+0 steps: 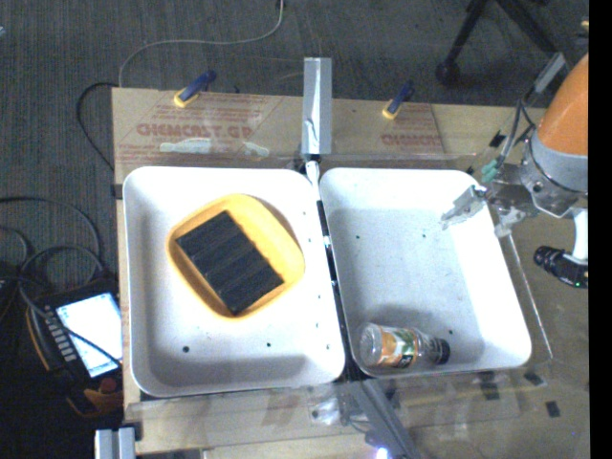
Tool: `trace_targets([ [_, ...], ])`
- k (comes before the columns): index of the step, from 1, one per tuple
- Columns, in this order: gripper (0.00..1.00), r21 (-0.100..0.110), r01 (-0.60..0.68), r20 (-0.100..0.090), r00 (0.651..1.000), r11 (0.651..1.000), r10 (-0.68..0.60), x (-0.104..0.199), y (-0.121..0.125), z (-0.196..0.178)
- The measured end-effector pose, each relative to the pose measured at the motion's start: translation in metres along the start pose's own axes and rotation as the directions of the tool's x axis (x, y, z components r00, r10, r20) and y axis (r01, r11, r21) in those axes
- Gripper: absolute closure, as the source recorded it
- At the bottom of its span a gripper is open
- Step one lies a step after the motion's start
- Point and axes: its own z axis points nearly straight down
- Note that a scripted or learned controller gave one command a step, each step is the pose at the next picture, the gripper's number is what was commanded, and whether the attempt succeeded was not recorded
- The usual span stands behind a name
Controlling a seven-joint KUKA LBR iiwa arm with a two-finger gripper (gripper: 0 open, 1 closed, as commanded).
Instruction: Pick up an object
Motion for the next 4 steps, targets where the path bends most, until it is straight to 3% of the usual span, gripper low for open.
trace_targets([
  [1, 0.00, 0.003, -0.108, -0.002, 0.994, 0.994, 0.108, 0.026, -0.086, -0.020],
  [2, 0.00, -0.001, 0.196, -0.001, 0.981, 0.981, -0.196, 0.032, -0.086, -0.036],
  [3, 0.00, -0.003, 0.600, 0.000, 0.800, 0.800, -0.600, 0.021, -0.084, -0.086],
  [4, 0.00, -0.003, 0.665, -0.002, 0.747, 0.747, -0.665, 0.022, -0.085, -0.004],
])
